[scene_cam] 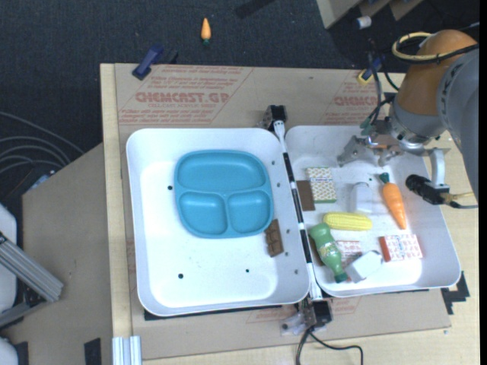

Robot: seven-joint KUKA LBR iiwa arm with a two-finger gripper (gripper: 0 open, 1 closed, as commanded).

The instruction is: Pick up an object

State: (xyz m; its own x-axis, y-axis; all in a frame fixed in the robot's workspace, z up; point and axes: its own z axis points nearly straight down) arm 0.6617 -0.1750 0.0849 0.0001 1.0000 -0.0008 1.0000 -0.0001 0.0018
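In the right bin (449,258), I am seeing 1 toy carrot (393,203) lying flat near the far right side; its long axis is running from the green stem end, which is pointing away from me toward the arm, down to the orange tip, which is pointing toward the near right corner. The carrot is lying apart from the other things.

The gripper (370,147) is hanging over the far edge of this bin, above and a little left of the carrot stem. I cannot tell how it is set, because the metal parts are blurring together there. I am not seeing any object in it, and I cannot tell if it is touching the bin floor.

The same bin is also holding 1 corn cob (348,221) lying almost crosswise, 1 green bottle (327,251) lying just beside it toward the front, 1 small patterned box (321,185), 1 red and white packet (400,247) and 1 white block (367,265) near the bottle's cap end.

The left bin (152,280) is carrying 1 blue divided plate (224,192) with 3 compartments, and 1 small brown piece (274,239) is lying just beside the plate's right corner.
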